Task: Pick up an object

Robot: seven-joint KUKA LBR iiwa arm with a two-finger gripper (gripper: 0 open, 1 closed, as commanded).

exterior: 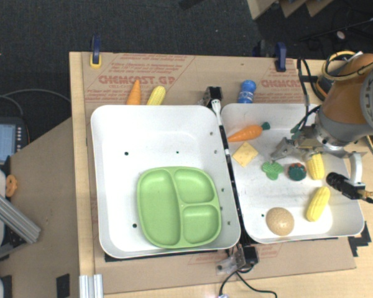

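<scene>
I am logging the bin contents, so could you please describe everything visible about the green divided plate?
The green plate is pale green, looks like smooth plastic, and is squarish with rounded corners. Raised ridges split it into three sections: one long section on its left side and two smaller ones on its right. It lies flat and right way up, slightly turned, in the front part of the left bin, near the front edge. Nothing rests in it, and the gripper is away over the right bin.

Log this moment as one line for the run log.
arm over right bin | gripper above broccoli | nothing seen held | green plate in left bin
</scene>
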